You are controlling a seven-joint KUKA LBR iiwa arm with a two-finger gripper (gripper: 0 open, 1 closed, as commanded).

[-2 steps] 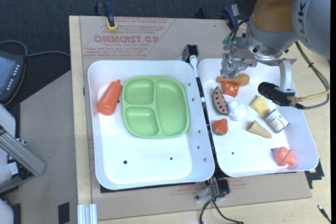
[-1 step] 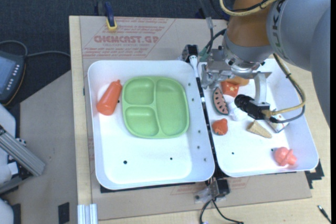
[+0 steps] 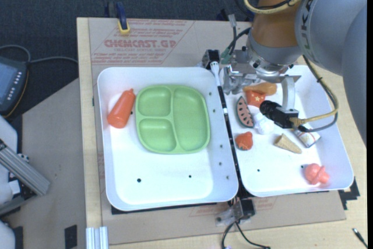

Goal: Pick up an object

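Nearest us in the right bin point(image 3: 344, 175) we see a pink toy point(image 3: 315, 174), then a tan wedge point(image 3: 288, 143) and a small red piece point(image 3: 244, 140). Beyond them a watermelon slice point(image 3: 245, 112) lies with its long axis running near to far, pointing toward the gripper point(image 3: 259, 87) just above and right of it. We cannot tell the claw's opening or whether it holds anything.

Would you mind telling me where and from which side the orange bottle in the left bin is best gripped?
Probably across the wide body of the orange bottle, coming straight down from above. It lies on its side, slanted, narrow cap end toward the far rim of the left bin, so set the jaws across its long axis. Mind the green divided plate close beside it.
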